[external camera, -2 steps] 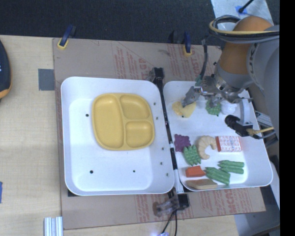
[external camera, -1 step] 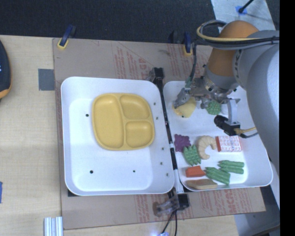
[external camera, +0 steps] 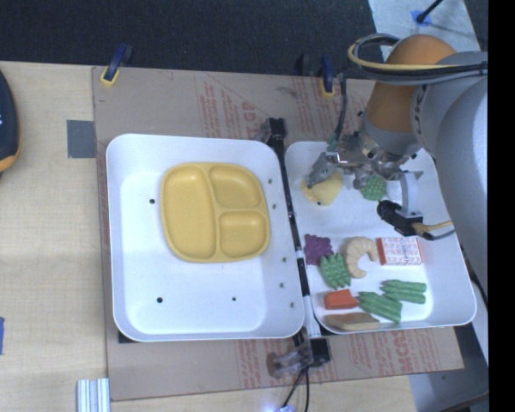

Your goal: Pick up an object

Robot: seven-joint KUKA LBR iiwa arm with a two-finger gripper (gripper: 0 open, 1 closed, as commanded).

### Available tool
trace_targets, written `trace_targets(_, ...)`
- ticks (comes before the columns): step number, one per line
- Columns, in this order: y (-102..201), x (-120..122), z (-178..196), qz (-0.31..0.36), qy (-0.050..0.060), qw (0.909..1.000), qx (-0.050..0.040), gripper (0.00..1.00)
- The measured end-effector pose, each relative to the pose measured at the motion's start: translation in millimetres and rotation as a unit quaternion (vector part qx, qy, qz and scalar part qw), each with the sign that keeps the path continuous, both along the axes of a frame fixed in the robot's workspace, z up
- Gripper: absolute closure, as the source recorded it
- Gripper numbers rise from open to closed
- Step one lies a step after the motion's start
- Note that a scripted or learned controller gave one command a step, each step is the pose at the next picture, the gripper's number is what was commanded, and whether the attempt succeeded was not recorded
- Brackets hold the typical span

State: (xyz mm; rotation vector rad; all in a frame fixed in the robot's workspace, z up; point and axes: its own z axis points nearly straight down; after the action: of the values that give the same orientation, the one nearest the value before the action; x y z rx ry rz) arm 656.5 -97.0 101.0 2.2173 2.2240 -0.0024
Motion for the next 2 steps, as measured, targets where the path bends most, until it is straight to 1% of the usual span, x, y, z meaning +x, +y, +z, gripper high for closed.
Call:
trace_targets(1,-1.4,0.4,-7.7,0.001,0.001,1.0000,0.0009,0.00)
trace_targets(2,0.6,0.5,-7.4,0.002,0.001,1.0000,0.0005,0.00)
